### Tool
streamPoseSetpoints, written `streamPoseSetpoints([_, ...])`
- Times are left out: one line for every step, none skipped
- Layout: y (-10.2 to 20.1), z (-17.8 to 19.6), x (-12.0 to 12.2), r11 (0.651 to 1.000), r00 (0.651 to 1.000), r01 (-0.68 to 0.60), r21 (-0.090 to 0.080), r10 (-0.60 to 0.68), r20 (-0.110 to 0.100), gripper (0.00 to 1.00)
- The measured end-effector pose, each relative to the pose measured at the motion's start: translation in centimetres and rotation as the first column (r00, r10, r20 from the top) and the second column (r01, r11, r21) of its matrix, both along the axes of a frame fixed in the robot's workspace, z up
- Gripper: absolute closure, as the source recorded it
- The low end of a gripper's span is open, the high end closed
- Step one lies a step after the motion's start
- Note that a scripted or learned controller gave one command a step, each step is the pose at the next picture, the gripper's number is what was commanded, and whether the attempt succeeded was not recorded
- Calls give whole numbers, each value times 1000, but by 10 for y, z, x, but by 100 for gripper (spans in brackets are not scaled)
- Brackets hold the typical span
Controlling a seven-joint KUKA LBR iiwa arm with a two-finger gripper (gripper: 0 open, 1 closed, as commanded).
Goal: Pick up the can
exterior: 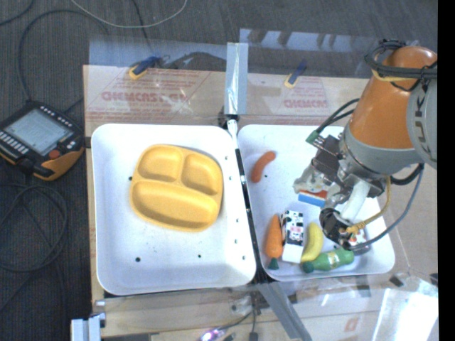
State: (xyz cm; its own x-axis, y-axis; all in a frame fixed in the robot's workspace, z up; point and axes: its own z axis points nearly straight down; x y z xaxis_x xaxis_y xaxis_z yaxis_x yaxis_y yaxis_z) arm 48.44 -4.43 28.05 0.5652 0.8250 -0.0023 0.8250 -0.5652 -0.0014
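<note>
The can (311,192) looks like the small red, white and blue object in the right bin (284,142), near its middle right; the arm's wrist partly covers it. My gripper (318,178) hangs right over it, below the orange band (387,98). From this slanted view I cannot tell whether the gripper touches the can.
In the right bin's front lie a carrot (274,237), a cow-print carton (291,233), a banana (312,244) and a green vegetable (331,261). A sausage (262,165) lies at the back left. The left bin (114,261) holds a yellow divided plate (177,186). A black cable loop (334,226) hangs off the wrist.
</note>
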Motion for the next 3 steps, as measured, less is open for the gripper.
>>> streamPoseSetpoints([-2,28,-1,1000,1000,-21,0,21,-2,100])
streamPoseSetpoints([4,-9,0,999,999,-52,0,52,-1,100])
streamPoseSetpoints([41,11,0,1000,1000,-13,0,13,0,100])
